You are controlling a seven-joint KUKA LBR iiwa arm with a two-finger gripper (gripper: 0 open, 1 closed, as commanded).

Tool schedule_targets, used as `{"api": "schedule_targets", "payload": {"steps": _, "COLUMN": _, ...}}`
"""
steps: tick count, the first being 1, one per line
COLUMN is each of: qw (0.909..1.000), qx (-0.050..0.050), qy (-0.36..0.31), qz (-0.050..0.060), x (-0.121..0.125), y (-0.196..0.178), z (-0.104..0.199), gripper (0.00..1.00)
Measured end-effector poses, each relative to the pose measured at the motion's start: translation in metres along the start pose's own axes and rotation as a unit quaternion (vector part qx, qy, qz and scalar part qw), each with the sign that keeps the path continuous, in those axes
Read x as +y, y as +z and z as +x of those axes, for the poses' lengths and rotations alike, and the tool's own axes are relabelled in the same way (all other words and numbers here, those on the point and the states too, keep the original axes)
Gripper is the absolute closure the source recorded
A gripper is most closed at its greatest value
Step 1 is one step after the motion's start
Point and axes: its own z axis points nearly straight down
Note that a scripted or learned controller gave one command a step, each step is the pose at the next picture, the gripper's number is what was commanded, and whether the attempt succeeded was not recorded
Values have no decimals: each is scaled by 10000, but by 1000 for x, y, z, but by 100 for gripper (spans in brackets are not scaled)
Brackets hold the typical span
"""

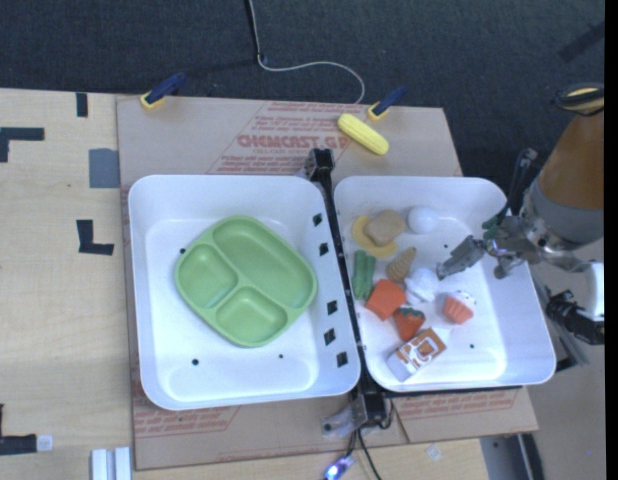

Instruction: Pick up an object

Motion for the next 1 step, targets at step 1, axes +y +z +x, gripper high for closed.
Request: {"api": "schedule_targets", "payload": {"steps": 1, "qw": 10000, "qx": -18, "qy": 5, "qz": -57, "x": -1, "y": 102, "z": 43, "gripper": 0}}
